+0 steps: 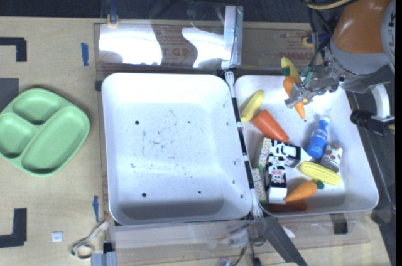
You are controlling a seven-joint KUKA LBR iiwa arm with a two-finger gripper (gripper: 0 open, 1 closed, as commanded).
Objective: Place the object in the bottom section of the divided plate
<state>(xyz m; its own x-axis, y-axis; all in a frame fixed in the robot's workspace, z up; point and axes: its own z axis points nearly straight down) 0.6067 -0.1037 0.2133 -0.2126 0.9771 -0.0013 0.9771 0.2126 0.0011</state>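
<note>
The fingers (296, 97) pinch a small orange plastic toy carrot (295, 95) at upper right, above the right white bin (361, 196). It looks light, stiff and slick; its thick middle grips best. The green divided plate (41, 131) sits far left.

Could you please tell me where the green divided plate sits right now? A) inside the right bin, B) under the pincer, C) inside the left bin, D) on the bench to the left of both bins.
D: the green divided plate rests on the wooden bench, left of the left bin.
</note>
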